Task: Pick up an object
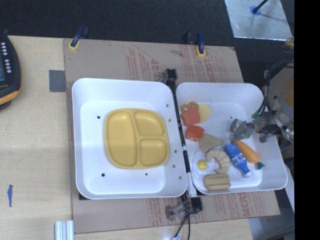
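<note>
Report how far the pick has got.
Done: the two-finger gripper is down inside the right white bin, beside the orange carrot toy. In hand: nothing visibly between its fingers. Left: grasping and lifting any object; the yellow divided tray sits in the left bin.

We can't tell if the gripper grips anything, its arm is cut off at the right edge, the blue bottle is partly hidden by what's prob. a carrot, and the pendant is clipped at left.

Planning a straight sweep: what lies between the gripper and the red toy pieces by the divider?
In the camera view, bare white bin floor separates the gripper from the red toy pieces.
</note>
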Motion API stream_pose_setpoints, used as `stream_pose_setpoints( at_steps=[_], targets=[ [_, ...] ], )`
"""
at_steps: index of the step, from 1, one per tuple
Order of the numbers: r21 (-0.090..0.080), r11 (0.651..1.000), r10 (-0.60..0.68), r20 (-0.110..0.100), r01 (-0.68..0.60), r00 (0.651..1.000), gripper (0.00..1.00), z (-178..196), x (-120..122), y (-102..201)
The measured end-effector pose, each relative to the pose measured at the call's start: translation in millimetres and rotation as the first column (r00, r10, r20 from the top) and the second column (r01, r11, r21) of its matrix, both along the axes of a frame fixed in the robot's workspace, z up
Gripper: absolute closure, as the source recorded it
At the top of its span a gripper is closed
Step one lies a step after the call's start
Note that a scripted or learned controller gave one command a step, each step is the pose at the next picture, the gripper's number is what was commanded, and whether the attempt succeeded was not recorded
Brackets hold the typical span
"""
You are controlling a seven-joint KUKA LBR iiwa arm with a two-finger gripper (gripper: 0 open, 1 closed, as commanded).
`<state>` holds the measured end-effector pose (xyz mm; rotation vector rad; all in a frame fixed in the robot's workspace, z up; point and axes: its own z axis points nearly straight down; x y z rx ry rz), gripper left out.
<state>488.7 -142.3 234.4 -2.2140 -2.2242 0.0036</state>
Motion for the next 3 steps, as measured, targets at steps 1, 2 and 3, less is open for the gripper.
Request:
stream_pose_setpoints(
  at_steps=[1, 2, 3],
  targets=[
    [-0.014, 1.0, 0.001, 0.024, 0.0, 1.0, 0.0, -124.7, -5.2, -51.9],
    [-0.003, 1.0, 0.001, 0.008, -0.001, 1.0, 0.0, -142.0, 61.3, -70.6],
    [0.002, 1.0, 0.004, -0.003, -0.004, 1.0, 0.0, -143.0, 43.8, -19.9]
  ],
)
